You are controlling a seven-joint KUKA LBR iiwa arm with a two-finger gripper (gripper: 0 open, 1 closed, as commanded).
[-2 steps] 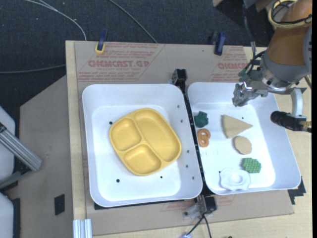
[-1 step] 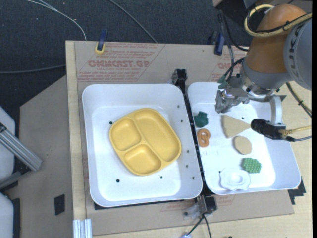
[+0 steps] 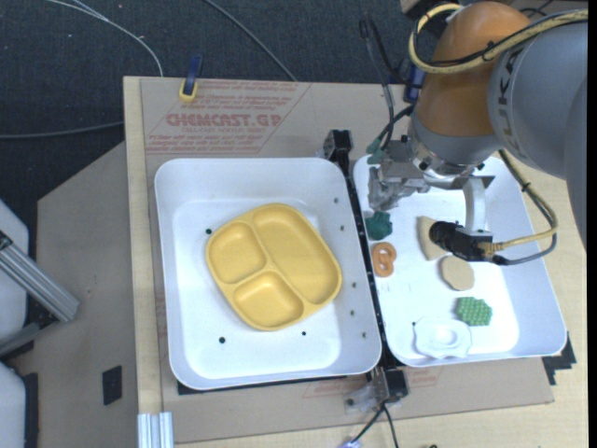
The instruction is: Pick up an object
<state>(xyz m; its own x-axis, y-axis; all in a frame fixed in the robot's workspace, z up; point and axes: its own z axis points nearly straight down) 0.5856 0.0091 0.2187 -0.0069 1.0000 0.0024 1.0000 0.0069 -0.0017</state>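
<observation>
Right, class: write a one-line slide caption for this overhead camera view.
Arm's tool above a green object in the right bin; yellow divided plate in the left bin.

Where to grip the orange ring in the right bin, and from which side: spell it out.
Take the orange ring across its band, probably from straight above, with one finger through the hole and one outside. It lies flat on the floor of the right bin, so its sides offer little to pinch. Its left edge sits close to the bin wall, so the outer finger is better placed on the open right side.
</observation>
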